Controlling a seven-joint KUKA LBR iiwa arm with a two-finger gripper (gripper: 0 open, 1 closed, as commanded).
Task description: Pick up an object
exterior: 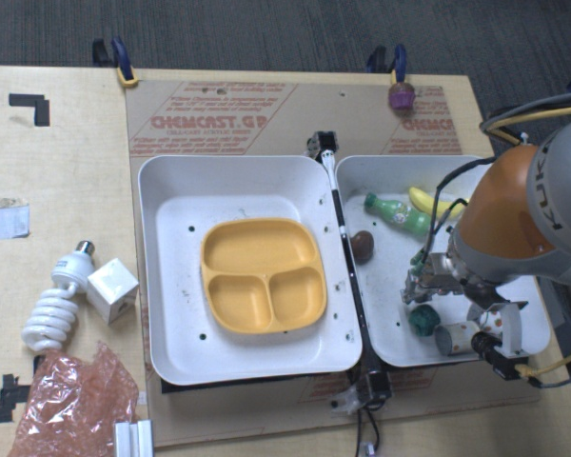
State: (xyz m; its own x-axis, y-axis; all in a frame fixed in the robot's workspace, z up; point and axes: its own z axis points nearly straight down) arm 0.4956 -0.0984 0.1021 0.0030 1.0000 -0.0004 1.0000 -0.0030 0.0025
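The gripper [421,291], lower right of frame, hangs over a dark green object [423,321]; whether its fingers are apart, I cannot tell.

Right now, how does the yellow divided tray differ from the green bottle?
The yellow divided tray sits alone in the left bin; the green bottle lies in the right bin beside a banana. The tray is far bigger, flat and open; the bottle is slim, lying on its side.

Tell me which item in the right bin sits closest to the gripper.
The small dark green object, just below the gripper. The brown ball, green bottle and banana all lie farther up the right bin.
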